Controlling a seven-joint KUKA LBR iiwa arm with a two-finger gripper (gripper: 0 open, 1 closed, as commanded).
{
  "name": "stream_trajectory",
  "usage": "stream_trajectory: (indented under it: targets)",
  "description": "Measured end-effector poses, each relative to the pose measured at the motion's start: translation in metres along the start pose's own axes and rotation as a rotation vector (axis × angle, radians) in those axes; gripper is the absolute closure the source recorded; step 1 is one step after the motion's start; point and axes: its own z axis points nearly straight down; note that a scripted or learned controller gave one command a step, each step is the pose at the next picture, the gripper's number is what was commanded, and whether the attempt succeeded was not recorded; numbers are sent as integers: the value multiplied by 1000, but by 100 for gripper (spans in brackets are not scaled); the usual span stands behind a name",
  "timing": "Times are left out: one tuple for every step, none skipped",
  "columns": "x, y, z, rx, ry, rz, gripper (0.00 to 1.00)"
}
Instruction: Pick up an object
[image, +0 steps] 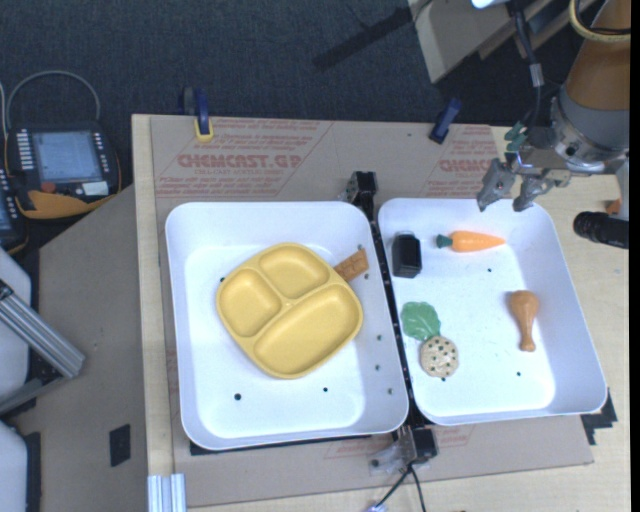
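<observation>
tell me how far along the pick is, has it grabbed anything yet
Nothing looks picked. The gripper hangs open above the far edge of the right bin, nothing between its fingers. The carrot, just below it, lies in the bin, as do the black block, drumstick, green leaf and cookie. The yellow plate sits in the left bin. Descending, closing and lifting all remain.
</observation>
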Motion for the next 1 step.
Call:
stream_trajectory:
  targets:
    - [52, -19, 0, -1, 0, -1, 100]
